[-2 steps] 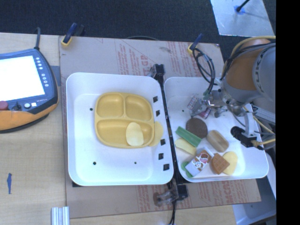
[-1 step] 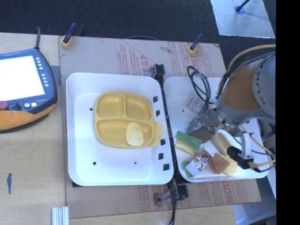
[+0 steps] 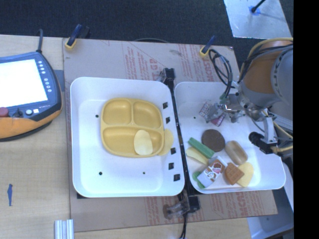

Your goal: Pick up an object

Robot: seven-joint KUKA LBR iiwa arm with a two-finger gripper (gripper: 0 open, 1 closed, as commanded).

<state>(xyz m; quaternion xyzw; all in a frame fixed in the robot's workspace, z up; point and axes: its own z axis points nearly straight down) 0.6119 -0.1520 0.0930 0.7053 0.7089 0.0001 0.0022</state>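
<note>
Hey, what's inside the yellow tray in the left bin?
One pale yellow oval piece lies in the tray's wide front compartment. The two back compartments look bare. Whatever is under that piece or under the tray is covered.

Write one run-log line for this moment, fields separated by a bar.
arm: over right bin | gripper: above bin's back, nothing seen held | food pile: untouched, front | yellow tray: left bin

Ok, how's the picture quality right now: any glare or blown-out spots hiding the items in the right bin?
Camera view: light is bright and even; the handheld screen at left is blown out to plain white. The left bin and right bin read very bright, yet the yellow tray and the brown disc stay distinct. The gripper looks soft and cluttered, its detail hard to read.
</note>
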